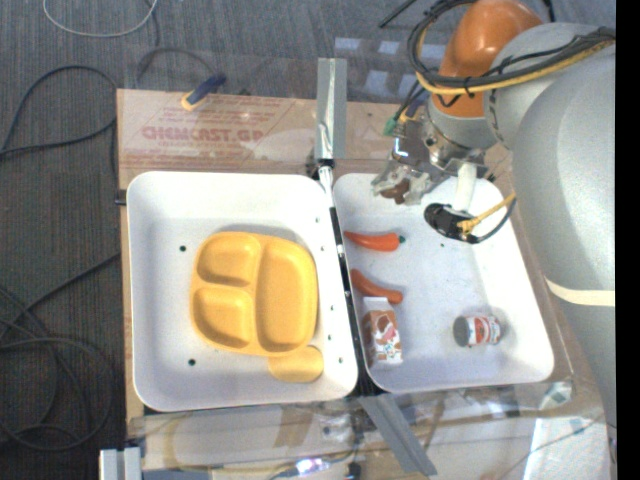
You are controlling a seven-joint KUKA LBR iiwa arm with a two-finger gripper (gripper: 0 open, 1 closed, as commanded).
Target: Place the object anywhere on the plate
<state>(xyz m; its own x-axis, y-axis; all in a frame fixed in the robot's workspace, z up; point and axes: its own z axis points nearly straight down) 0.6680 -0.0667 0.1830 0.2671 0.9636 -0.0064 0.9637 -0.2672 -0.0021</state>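
Note:
A yellow divided plate (256, 291) lies in the left white bin (160, 208). In the right bin (500, 268) lie a red chili pepper (372, 239), an orange sausage-shaped piece (378, 287), a small brown-and-white packet (382, 337) and a small can on its side (477, 330). My gripper (402, 184) hangs over the right bin's far left corner, above and behind the chili pepper and apart from it. I see nothing held in it.
A small yellow piece (296, 365) rests against the plate's near edge in the left bin. A metal divider (330, 118) runs between the bins. The big grey arm (560, 138) and its cables cover the right bin's far right side.

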